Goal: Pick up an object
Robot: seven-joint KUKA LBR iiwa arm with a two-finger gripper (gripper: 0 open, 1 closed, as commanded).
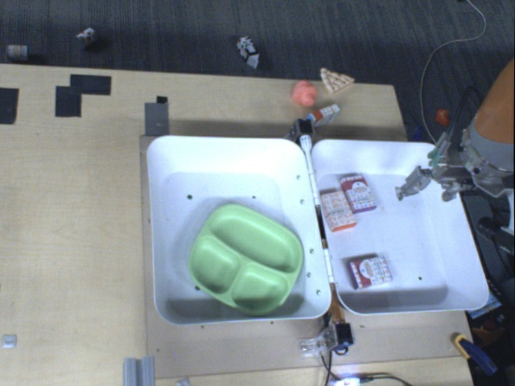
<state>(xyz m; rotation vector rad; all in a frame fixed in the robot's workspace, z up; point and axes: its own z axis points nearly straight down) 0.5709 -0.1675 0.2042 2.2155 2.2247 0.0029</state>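
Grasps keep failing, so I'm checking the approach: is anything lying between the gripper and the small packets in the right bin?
Nothing visible does. The gripper hangs over the right bin, and bare white floor separates it from the nearest packet.

A robotics lab: plywood bench [72, 215], two white bins [161, 240], loose cables [451, 47], carpet floor [161, 14].

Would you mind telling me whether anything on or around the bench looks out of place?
Yes. A pink ball and a wedge-shaped toy lie on the bench's far edge, outside the bins. More small items are strewn on the dark floor beyond. The green divided tray sits skewed in the left bin.
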